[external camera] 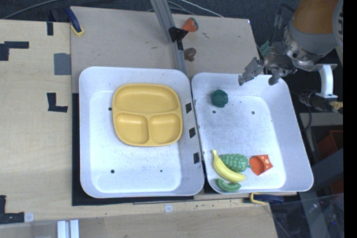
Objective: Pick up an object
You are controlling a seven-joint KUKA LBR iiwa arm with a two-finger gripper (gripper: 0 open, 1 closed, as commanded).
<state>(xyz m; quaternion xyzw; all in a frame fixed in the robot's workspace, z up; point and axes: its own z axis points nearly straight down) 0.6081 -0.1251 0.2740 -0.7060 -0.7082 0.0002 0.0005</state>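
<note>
The arm hangs over the far right corner of the right bin (295, 120), at about one o'clock from that bin's middle, and its gripper (260, 75) shows two dark fingers spread apart with nothing between them. By the look of it, this is the approach step: nothing has been chosen or lifted yet.

The nearest candidate is a dark green ball-like object (219, 98), alone on the bin floor at roughly eight o'clock from the gripper and near it. With bare floor all round it, it seems the easiest pick; the next move would call for a shift toward it, then a straight descent with the fingers straddling it.

The other objects crowd the bin's near edge, at about six o'clock: a yellow banana (226, 168) touching a bumpy green object (235, 161), a smaller green piece (227, 185) just below, and an orange-red object (260, 164) just beside them. Their closeness could foul a grasp.

The left bin (89, 136) holds a yellow divided plate (148, 114), well apart from the gripper.
</note>
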